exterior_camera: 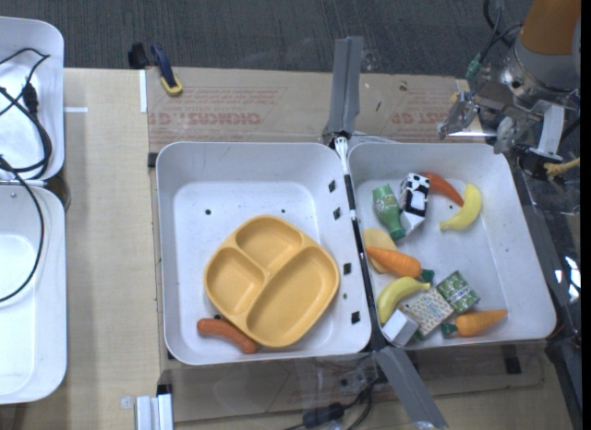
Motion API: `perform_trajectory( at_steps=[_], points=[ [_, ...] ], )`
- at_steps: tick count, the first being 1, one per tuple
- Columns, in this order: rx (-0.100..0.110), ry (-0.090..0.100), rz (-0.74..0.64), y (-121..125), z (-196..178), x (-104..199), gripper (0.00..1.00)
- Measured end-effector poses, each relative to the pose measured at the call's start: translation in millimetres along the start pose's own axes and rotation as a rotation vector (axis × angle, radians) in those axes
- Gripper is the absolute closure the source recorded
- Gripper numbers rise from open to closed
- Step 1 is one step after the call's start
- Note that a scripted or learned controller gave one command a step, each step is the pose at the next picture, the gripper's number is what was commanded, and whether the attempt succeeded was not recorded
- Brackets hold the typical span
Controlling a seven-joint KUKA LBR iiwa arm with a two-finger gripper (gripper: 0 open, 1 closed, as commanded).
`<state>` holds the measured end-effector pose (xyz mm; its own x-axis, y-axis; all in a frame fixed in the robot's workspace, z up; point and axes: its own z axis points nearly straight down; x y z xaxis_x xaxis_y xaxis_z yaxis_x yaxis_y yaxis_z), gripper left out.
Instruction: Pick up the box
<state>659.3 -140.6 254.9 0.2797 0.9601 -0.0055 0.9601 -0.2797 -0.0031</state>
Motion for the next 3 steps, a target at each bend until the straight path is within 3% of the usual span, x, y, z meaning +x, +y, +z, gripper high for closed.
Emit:
perform_trajectory(
  at_steps=[1,2,3],
  points=[
    [0.0,0.004,0.075,-55,65,81,0.0],
    [-0.003,0.003,-0.08,-42,20,139,0.0],
    [-0.003,0.003,-0.148,-86,-76,79,0.0]
  ],
)
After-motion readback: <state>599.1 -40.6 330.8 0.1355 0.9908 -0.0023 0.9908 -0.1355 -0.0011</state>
